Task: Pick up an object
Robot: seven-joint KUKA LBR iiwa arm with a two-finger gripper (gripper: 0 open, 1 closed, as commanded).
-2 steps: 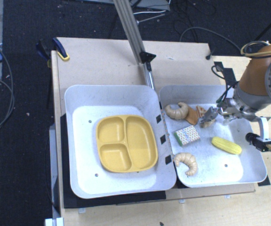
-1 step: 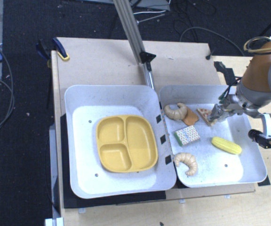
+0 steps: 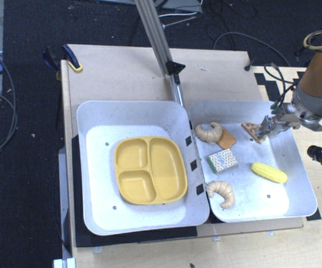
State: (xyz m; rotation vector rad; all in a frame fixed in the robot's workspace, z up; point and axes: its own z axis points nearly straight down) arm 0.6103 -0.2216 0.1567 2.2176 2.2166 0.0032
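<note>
Reaching in from the right, the arm's tool [image 3: 263,132] sits low in the right bin [image 3: 295,205], just beside the brown pizza-slice toy [image 3: 251,130]; whether it is wide or narrow, I cannot tell. Nearby lie the corn cob [image 3: 269,172], two croissants [image 3: 209,132] and a checkered block [image 3: 223,160].

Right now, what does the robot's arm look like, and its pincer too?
The arm is grey metal with a big orange band wrapped around it above the wrist, and it looks rounded like a thick tube. Dark cables loop beside it. At its end sits a small silvery-grey pincer, much thinner than the chunky arm.
</note>
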